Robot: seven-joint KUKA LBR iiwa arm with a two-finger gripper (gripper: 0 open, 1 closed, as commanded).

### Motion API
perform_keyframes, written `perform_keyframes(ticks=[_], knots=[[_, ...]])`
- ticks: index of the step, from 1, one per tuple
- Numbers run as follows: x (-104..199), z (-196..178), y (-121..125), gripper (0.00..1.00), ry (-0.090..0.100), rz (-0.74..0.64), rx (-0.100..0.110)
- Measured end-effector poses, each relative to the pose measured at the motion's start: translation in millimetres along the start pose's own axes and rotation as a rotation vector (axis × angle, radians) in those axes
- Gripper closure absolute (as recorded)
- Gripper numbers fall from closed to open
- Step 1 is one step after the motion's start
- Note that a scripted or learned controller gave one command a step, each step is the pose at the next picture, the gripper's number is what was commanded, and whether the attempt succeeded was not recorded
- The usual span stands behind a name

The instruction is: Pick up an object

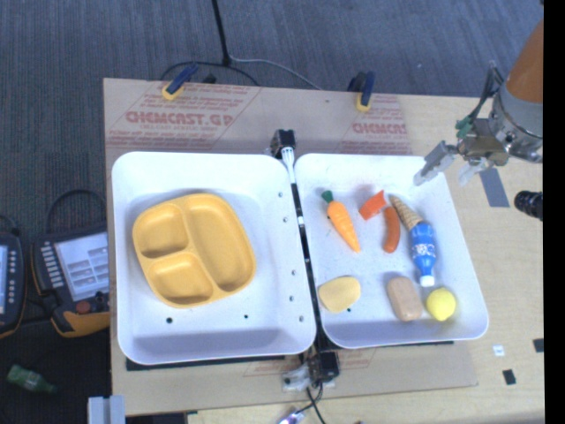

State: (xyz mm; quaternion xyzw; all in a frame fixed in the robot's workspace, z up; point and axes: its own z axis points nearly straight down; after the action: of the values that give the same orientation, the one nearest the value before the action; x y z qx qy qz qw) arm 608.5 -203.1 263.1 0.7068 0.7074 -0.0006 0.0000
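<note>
My gripper (452,166) hovers open above the far right corner of the right bin (353,168), with nothing between its fingers. Below it in that bin lie a toy carrot (342,221), an orange-red wedge (372,205), a sausage (391,230), an ice-cream cone (405,210), a blue bottle (424,252), a yellow ball (440,304), a tan bread piece (404,298) and a pale yellow chip (339,293). The cone is the nearest item to the fingers.
The left bin (132,334) holds a yellow divided plate (192,248). Clamps (363,92) and a cable run along the bench's far edge. A handheld controller (66,276) lies off the bench at left.
</note>
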Motion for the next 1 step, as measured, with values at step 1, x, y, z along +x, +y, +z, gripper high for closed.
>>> perform_keyframes(ticks=[1], knots=[[25.5,166.3,6.9,0.0,-0.001,-0.215,-0.003]])
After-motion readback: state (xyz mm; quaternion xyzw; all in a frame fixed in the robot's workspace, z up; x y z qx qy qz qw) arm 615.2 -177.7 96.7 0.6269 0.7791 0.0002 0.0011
